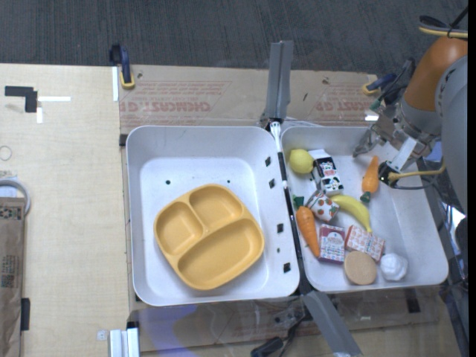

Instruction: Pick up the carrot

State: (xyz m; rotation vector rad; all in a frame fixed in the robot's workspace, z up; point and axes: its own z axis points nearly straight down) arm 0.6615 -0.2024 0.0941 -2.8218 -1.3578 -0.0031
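Near the front of the right bin (pixel 416 277) lie a round biscuit (pixel 361 268) and a white ball (pixel 393 266), and the carrot (pixel 307 231) lies along its left wall beside a banana (pixel 354 209). Farther back, the tool (pixel 381 157) hangs over that bin's far right part with a second orange piece (pixel 370 175) just below its tip. Whether its fingers are open, closed or touching that piece cannot be told; the arm is cut off at the right.
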